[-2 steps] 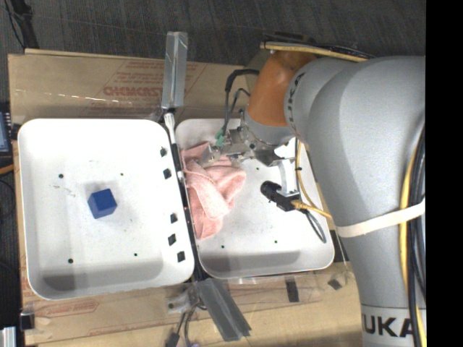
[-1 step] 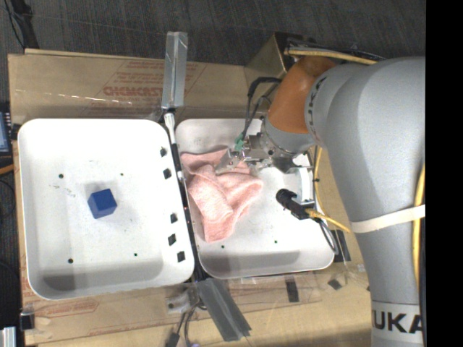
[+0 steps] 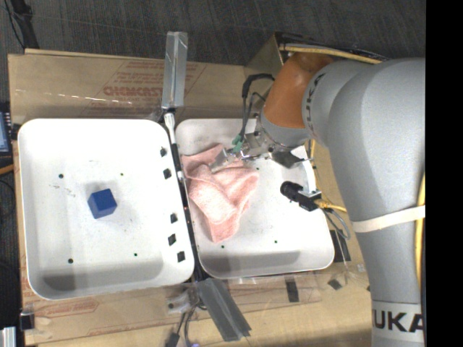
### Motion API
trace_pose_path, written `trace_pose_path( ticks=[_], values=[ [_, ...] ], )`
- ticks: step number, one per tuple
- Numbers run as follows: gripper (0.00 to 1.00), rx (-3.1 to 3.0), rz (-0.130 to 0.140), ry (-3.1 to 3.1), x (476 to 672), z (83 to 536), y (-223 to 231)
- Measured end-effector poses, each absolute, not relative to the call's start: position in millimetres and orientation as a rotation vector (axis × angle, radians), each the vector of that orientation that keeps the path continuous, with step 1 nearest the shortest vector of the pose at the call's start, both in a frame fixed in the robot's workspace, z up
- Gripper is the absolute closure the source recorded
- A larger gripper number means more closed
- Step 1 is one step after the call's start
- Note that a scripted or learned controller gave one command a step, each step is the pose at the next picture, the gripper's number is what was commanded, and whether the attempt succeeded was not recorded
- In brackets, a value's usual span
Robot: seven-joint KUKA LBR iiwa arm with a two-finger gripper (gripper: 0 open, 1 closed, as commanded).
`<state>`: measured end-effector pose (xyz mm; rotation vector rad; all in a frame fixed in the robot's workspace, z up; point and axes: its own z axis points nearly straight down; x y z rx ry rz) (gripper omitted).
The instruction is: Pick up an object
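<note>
A crumpled pink cloth (image 3: 217, 190) lies in the right bin (image 3: 289, 248), spread from its upper left toward the middle. My gripper (image 3: 236, 152) is low over the cloth's upper right edge and touches or nearly touches the fabric there. A bit of cloth bunches up right at its tip. A small blue cube (image 3: 103, 202) sits in the left bin (image 3: 43, 266), left of centre, far from the gripper.
The bulky grey arm with its orange band (image 3: 289, 92) covers the right bin's upper right corner and the bench to the right. A black part with a yellow cable (image 3: 300, 195) hangs over the bin's right side. A metal divider (image 3: 173, 78) stands between the bins.
</note>
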<state>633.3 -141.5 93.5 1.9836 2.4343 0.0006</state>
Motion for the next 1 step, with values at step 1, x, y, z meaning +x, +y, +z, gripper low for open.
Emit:
trace_pose_path(
  ticks=[1],
  values=[
    [1.0,1.978,0.0,2.439,633.9,103.9,-140.6]
  ],
)
